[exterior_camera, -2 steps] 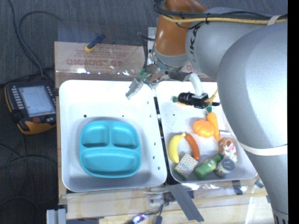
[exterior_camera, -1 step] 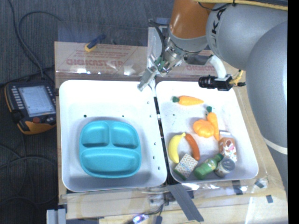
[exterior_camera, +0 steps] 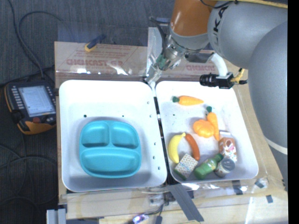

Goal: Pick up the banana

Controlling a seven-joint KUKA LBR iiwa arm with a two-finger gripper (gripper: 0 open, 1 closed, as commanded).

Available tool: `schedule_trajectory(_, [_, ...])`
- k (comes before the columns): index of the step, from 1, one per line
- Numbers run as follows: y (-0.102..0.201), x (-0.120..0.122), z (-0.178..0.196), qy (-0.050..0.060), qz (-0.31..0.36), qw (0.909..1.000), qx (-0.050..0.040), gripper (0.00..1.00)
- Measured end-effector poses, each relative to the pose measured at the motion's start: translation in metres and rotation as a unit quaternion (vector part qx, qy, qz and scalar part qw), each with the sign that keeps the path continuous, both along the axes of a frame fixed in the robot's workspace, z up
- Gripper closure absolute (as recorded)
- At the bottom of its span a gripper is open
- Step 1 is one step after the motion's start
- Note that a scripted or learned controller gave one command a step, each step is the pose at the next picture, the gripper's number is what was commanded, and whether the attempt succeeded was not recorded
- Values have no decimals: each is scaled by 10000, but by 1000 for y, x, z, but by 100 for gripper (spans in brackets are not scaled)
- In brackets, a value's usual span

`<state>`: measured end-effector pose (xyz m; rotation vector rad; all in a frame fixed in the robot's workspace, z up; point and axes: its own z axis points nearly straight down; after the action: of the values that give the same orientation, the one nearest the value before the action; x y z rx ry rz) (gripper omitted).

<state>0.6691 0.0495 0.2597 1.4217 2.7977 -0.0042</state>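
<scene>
Banana (exterior_camera: 174,147) in right bin (exterior_camera: 243,125), left of sausage (exterior_camera: 192,145).

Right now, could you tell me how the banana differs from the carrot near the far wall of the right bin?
The banana is pale yellow and curved; the carrot is orange, straight and green-tipped. The banana lies lengthwise toward the near wall, against a red sausage; the carrot lies crosswise, alone near the far wall. The banana looks thicker. Both lie flat in the right bin, away from the gripper.

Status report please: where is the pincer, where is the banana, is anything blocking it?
Pincer above bins' far junction. Banana in right bin, ungrasped. Sausage, small box crowd it.
</scene>
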Motion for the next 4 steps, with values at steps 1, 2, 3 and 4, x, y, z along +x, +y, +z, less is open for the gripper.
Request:
schedule_trajectory(1, [86, -1, 17, 11, -1190, 9929, 15, 100])
schedule_trajectory(2, [66, -1, -163, 3, -1550, 9879, 10, 100])
schedule_trajectory(3, [67, -2, -155, 19, -1546, 9880, 14, 100])
schedule_trajectory(4, [68, -2, -147, 33, -1544, 9880, 18, 100])
